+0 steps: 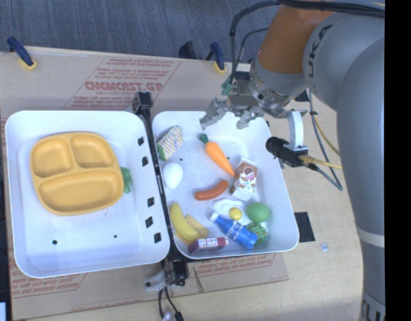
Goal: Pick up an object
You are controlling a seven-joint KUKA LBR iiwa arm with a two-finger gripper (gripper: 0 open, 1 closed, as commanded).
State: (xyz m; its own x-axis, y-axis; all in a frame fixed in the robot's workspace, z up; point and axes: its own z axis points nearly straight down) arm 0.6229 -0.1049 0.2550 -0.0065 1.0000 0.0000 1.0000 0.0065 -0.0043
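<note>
My gripper [226,118] hangs over the back of the right bin [283,199] with its two fingers spread open and nothing between them. Just below it lies an orange carrot [218,157] with a green top. A red sausage [211,190] and a small milk carton [245,179] lie further forward. A white egg [172,175] and a patterned packet [170,141] rest by the bin's left wall. At the front are a yellow banana [182,223], a blue bottle [236,232], a green fruit [258,212] and a fried egg [230,212].
The left bin [18,206] holds a yellow divided plate [76,172] with a small green thing [127,179] at its right edge. A black clamp bar [150,159] runs between the bins. A cable and a black plug [285,151] hang by the right bin's rim.
</note>
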